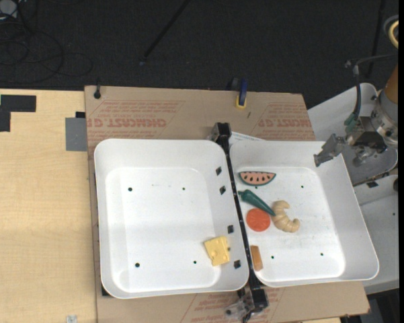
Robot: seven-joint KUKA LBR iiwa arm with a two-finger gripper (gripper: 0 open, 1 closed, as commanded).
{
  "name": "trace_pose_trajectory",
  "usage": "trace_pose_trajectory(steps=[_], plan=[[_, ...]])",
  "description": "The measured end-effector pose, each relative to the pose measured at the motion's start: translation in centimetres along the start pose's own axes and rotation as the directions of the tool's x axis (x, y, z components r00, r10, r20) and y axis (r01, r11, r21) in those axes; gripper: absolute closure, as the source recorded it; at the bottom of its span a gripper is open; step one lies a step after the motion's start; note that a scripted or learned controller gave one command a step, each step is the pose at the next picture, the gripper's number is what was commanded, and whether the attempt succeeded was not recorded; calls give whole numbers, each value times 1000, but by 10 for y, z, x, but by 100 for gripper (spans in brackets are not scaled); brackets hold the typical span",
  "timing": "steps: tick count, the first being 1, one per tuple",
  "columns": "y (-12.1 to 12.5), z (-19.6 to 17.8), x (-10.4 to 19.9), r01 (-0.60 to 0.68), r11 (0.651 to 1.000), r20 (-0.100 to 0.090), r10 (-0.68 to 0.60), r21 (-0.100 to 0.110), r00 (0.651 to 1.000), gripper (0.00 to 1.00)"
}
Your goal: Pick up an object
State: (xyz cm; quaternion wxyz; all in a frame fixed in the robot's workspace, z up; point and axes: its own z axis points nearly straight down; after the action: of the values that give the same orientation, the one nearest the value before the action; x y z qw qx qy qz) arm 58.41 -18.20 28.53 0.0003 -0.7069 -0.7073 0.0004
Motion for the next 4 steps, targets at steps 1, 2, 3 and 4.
trace_pose_trajectory(steps=[1, 2, 3, 4], plan=[[39, -151, -6, 2, 1000, 6, -2, -17, 1000, 0], [7, -261, -32, -1, 1000, 5, 1, -11, 1000, 0], [9, -262, -29, 6, 1000, 0, -6, 3, 1000, 100], [-13, -180, 65, 8, 1000, -5, -8, 11, 1000, 100]])
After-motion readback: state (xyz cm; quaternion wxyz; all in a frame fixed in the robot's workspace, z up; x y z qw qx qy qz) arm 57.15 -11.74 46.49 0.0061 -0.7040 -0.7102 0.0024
